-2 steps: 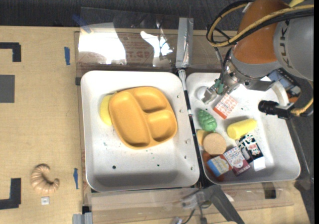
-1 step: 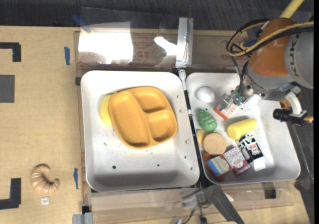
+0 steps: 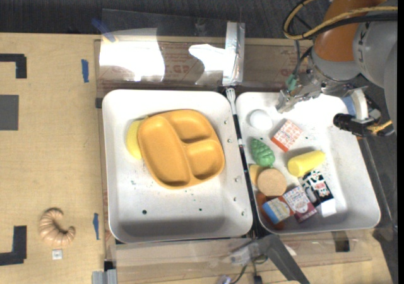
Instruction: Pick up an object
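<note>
The big grey arm (image 3: pixel 372 36) reaches in from the right. The left bin (image 3: pixel 120 163) holds an orange divided tray (image 3: pixel 180 147). The right bin (image 3: pixel 360 169) holds a yellow block (image 3: pixel 305 162), a round tan piece (image 3: pixel 272 182), a green toy (image 3: pixel 262 152) and a small red-and-white box (image 3: pixel 287 134). The gripper (image 3: pixel 285 101) hangs over that bin's far edge, holding nothing; I cannot tell how wide it is open.
</note>
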Tool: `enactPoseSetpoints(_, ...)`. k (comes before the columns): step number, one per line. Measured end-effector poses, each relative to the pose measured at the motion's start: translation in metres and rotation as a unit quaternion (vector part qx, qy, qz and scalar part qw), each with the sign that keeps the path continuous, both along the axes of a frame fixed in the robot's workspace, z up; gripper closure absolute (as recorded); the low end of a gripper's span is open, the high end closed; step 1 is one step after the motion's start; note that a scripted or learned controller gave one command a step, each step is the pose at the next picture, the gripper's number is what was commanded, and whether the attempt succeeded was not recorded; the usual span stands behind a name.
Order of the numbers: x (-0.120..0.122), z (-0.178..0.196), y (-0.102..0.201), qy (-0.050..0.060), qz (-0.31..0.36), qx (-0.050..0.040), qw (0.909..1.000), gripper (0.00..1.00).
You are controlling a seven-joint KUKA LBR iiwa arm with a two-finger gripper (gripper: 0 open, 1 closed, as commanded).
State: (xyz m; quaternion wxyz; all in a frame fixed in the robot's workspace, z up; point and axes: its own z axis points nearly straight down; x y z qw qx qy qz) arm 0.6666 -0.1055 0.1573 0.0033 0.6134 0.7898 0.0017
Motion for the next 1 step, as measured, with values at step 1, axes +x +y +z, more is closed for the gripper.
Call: enactPoseSetpoints(1,-0.0518,-0.0542,-0.0657,-0.008,-0.046,-0.0025,0.9989,1.00)
